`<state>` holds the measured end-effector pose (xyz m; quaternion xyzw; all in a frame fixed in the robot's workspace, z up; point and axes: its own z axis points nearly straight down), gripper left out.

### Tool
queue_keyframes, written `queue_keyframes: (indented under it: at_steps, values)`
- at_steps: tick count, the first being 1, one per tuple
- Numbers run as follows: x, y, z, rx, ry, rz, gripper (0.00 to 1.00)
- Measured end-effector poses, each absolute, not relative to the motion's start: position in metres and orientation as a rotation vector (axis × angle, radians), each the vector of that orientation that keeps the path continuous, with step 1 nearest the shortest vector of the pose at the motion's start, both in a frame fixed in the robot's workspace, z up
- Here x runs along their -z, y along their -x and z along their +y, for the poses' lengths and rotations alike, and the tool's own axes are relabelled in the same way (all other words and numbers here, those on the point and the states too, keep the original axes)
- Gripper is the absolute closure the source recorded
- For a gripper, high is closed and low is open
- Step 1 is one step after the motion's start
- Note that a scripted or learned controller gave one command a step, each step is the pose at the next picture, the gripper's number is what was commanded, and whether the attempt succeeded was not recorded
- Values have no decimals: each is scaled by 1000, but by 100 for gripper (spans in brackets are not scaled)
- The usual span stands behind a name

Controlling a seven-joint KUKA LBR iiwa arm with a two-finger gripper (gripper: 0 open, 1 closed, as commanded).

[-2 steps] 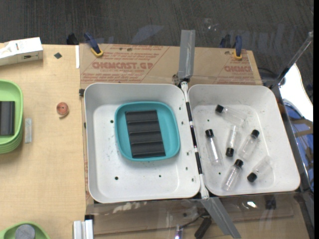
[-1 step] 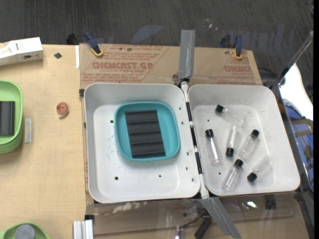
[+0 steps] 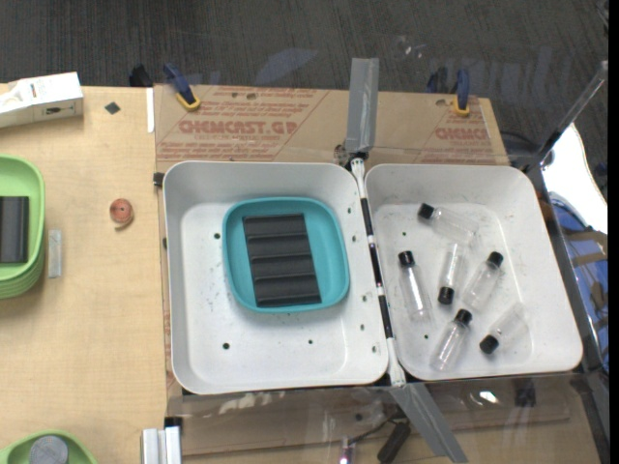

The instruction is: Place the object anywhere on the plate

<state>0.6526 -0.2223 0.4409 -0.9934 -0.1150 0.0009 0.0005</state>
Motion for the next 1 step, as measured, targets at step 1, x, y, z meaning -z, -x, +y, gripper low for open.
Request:
queue_keyframes:
  at_steps: [1]
  values:
    - [-442, -653, -223, -1, 3125, -317, 0]
